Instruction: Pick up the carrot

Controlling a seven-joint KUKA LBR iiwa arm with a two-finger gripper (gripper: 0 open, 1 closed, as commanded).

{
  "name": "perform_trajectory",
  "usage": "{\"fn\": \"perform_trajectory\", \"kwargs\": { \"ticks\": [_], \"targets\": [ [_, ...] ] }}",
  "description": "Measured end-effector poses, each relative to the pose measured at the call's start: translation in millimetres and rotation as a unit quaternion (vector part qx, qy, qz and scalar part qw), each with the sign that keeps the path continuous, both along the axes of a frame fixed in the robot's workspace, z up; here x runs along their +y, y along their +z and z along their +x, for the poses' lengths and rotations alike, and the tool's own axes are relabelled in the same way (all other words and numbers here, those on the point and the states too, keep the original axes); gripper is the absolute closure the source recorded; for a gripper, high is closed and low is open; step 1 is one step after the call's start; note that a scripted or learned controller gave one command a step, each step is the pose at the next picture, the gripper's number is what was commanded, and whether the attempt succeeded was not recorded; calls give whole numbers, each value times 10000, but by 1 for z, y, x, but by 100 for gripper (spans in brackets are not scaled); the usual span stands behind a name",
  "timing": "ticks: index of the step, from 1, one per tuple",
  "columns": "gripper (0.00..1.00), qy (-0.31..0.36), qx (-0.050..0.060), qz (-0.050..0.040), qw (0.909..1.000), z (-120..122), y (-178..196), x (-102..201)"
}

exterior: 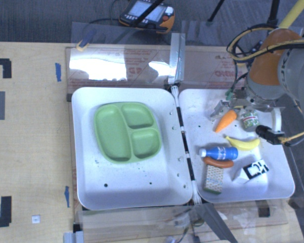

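Carrot [225, 121] lies tilted under the gripper [231, 104] (whose grip state I cannot tell); centre over its thick middle before closing

Pale wooden table [30, 151] with black corner marks and blue tape; grey carpet floor [40, 9] behind; tripod legs [222, 1]; glare on clear plastic sheet [121, 65].

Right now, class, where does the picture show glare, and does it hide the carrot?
Camera view: bright glare streaks the clear panel behind the left bin; the carrot in the right bin sits glare-free, evenly lit beside the gripper, though slightly soft.
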State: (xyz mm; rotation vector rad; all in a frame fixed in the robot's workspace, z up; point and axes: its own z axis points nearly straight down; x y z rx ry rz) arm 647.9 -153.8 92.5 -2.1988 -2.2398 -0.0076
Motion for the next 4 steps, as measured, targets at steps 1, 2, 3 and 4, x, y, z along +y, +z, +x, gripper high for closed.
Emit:
{"fn": "perform_trajectory", "kwargs": {
  "ticks": [1,2,3,4],
  "targets": [
    [0,1224,0,-24,9925,-39,93,98],
    [0,1806,-13,-31,9836,-12,27,42],
    [0,1796,-18,-32,9837,12,36,44],
    [0,1715,-8,-32,9852,-34,-1,-45]
  ]
}}
